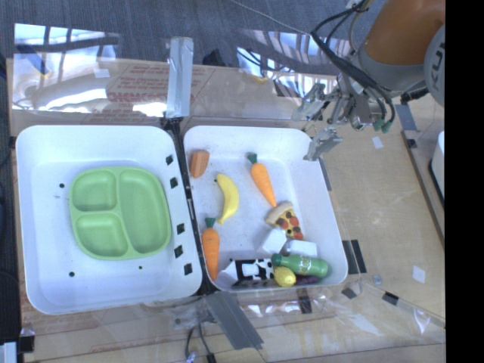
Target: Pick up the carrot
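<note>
— Orange is what I look for first. Which carrot is meant?

— Two would fit. One carrot [262, 182] lies slanted in the middle of the right bin [318, 203], green top toward the far edge, apart from everything else. A second carrot [210, 249] lies along the near part of that bin's left wall. A short orange piece [199, 162] sits by the far left corner; I can't tell what it is.

— And the gripper?

— The gripper [321, 144] hangs over the bin's far right corner, above the rim and well apart from both carrots. It carries nothing. Whether it stands wide or narrow, I cannot tell from this slant.

— So which step is this?

— Judging by that, the approach: nothing is grasped yet.

— What does the next move call for?

— I'd say a reach toward the bin's middle and a descent over the central carrot, with the grasp set across its thick part. The banana [226, 196] lies near on its left and the pizza slice [283, 218] just beyond its tip, so the descent must stay clear of both.

— The left bin?

— It bears a green tray [119, 212], no part of the job.
</note>
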You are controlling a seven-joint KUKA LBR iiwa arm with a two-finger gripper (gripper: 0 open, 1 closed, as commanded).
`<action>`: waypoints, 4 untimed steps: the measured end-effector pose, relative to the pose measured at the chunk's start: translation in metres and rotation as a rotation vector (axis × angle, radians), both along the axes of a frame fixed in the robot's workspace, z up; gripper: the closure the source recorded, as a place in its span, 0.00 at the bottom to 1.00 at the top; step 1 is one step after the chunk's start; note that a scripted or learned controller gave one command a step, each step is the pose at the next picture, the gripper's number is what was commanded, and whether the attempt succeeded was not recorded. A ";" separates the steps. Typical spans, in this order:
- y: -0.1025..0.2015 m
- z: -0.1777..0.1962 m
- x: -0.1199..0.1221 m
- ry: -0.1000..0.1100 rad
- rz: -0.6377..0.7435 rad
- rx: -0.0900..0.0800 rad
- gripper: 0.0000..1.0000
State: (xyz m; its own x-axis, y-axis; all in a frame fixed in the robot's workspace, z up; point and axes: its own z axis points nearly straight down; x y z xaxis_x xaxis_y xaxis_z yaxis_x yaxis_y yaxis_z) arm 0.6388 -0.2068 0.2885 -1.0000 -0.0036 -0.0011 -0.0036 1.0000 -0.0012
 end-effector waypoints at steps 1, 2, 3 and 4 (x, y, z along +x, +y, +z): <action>0.076 -0.157 -0.005 0.012 -0.048 0.005 0.00; 0.006 -0.196 -0.060 0.000 -0.186 0.002 0.00; 0.009 -0.184 -0.057 -0.004 -0.175 0.001 1.00; 0.077 -0.099 -0.049 -0.007 -0.352 0.002 1.00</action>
